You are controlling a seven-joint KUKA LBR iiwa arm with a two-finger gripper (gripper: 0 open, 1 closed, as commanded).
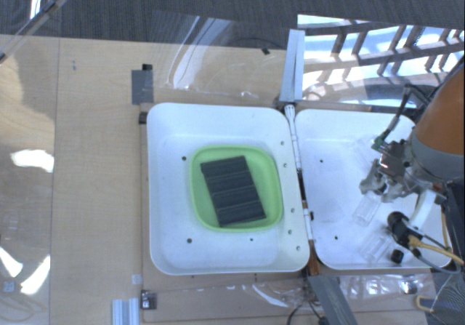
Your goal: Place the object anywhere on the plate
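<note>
A dark grey ridged block [232, 190] lies flat on the green plate [271, 185] in the left bin [167, 171], roughly centred and turned slightly off the plate's sides. My gripper [369, 227] hangs over the right bin [327, 171], well to the right of the plate. It is open: its clear fingers [363, 209] stand apart with nothing between them. The orange band and grey wrist [436, 134] rise at the right edge.
A metal divider [293, 73] stands behind the seam between the two bins. Cables and a black fitting [398, 225] hang by the wrist. A small grey bracket [142, 86] sits on the bench behind the left bin.
</note>
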